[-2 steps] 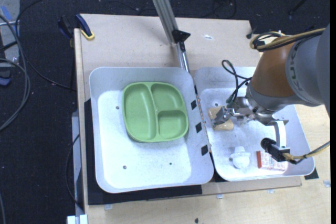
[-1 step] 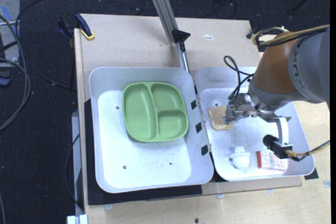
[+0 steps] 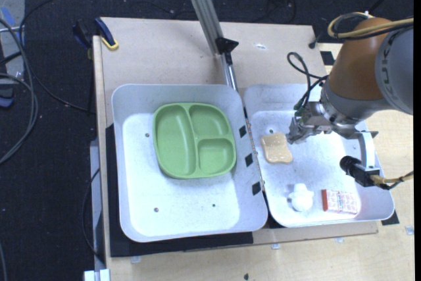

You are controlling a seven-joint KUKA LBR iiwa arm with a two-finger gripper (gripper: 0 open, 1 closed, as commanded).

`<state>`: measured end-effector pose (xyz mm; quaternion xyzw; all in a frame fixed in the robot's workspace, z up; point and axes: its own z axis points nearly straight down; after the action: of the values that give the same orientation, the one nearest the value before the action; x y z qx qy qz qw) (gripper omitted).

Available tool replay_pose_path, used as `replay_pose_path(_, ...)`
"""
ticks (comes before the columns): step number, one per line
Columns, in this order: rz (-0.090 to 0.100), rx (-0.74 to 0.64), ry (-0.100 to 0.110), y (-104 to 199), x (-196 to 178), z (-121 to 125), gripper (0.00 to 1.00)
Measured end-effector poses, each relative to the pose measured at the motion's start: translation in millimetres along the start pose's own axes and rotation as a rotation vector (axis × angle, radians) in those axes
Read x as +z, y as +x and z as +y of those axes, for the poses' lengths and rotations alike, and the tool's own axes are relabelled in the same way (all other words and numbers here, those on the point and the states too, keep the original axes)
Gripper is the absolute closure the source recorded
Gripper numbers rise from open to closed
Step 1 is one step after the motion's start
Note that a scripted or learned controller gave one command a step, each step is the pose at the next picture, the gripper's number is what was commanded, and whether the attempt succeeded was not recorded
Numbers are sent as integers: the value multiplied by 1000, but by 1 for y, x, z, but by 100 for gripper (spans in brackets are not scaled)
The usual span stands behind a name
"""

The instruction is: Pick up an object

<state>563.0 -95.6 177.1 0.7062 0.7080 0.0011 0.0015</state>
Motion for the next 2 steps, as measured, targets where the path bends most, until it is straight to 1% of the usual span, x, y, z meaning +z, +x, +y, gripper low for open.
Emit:
replay_pose_path(1,-1,0,-1,1,-63,1,100)
replay_pose_path(2,0,0,2,1,-75,2,100)
